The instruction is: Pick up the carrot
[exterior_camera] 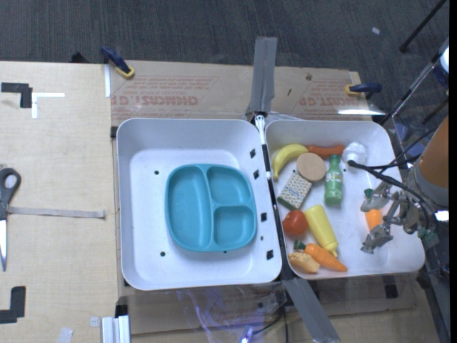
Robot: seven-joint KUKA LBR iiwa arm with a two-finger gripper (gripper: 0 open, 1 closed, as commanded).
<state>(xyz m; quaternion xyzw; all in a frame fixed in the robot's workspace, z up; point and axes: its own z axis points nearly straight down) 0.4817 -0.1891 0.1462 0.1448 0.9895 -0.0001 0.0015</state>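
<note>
My pincer (pixel 376 229) stands apart and empty at the right bin's 4 o'clock; crowding bread (pixel 303 262) may foul a grasp on the carrot (pixel 325 257).

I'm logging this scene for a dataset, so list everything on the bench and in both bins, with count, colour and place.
Divided plastic plate: one, teal, left bin.
Carrot: one, orange, right bin's near edge.
Banana: one, yellow, right bin's far-left part.
Bottle: one, green, right bin's middle.
Tomato: one, red, beside the divider.
Mustard bottle: one, yellow, right of the tomato.
Scissors: one pair, grey, bench's left edge.
Gripper: one, grey, over the right bin's right side.
</note>
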